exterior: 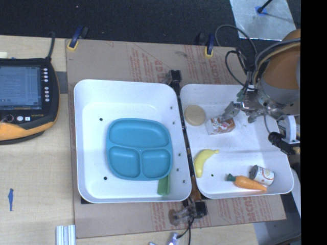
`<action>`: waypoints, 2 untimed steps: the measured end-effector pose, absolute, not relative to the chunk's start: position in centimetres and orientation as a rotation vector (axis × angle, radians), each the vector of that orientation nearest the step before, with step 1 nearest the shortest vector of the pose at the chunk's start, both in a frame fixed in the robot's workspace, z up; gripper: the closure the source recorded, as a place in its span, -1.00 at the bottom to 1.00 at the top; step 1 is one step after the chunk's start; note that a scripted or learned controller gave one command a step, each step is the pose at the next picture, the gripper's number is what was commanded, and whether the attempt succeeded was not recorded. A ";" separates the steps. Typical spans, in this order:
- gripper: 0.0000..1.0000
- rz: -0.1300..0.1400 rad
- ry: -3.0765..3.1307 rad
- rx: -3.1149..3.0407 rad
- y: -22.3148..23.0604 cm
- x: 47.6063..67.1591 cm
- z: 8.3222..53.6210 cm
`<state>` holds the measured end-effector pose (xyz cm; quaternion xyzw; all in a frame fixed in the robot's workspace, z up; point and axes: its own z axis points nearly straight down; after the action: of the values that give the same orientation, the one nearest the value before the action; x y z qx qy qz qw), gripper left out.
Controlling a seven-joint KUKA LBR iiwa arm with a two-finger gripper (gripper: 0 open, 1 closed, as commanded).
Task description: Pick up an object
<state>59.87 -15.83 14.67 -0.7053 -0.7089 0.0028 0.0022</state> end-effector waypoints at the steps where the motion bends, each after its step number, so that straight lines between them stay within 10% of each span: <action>1: -1.00 -0.001 -2.231 -2.220 -14.5 59.3 11.5; 2: -1.00 -0.020 -2.236 -2.216 -17.6 61.4 10.4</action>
<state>61.36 -17.57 10.41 -0.7039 -0.7102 -0.0062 -0.0034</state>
